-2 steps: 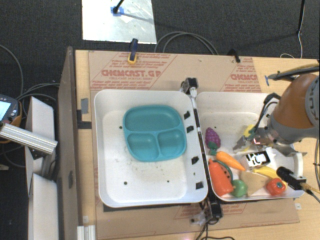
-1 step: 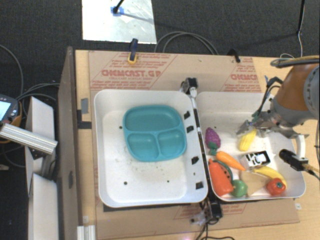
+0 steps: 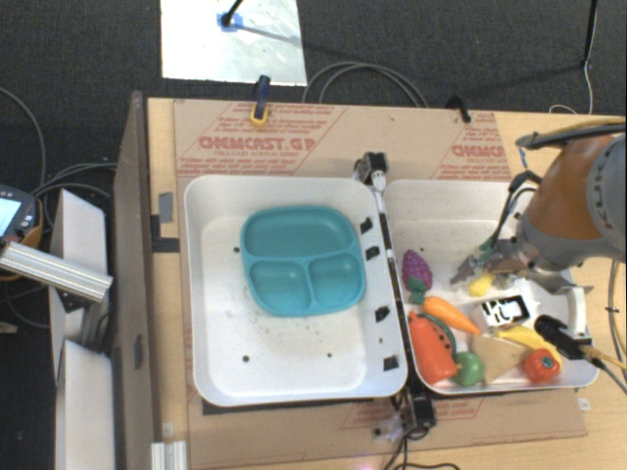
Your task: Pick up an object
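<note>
Two white bins side by side on bench. Left bin (image 3: 211, 360) carries a teal divided plate (image 3: 302, 260) near its middle. Right bin (image 3: 441, 199): toy food crowded along the near edge, with purple grapes (image 3: 416, 267), carrot (image 3: 452, 312) and tomato (image 3: 541, 364). Gripper (image 3: 482, 272) low over the right bin's middle, just beside a small yellow piece (image 3: 480, 285); jaw state cannot be told.

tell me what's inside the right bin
The right bin holds toy food: purple grapes, a carrot, a red pepper, a tomato. The arm covers part of its floor.
</note>
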You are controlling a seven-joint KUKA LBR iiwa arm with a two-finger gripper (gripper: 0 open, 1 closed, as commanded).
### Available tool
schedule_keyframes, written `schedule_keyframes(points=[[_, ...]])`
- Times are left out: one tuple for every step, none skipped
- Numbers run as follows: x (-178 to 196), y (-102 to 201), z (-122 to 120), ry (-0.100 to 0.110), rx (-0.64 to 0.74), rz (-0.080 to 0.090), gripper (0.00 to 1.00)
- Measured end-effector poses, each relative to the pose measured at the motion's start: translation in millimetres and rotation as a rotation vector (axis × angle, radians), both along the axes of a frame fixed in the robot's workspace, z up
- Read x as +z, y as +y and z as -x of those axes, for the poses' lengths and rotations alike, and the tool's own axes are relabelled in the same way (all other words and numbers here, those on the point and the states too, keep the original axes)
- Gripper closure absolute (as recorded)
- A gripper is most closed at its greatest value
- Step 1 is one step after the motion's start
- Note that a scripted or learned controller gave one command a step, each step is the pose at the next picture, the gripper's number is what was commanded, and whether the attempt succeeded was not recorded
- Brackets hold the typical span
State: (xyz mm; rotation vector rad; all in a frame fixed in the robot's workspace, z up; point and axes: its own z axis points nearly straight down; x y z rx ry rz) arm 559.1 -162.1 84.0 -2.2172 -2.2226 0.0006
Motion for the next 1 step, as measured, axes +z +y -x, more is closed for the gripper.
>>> schedule_keyframes(points=[[11.5,-1.3,-2.5,-0.006,0.001,0.002,1.00]])
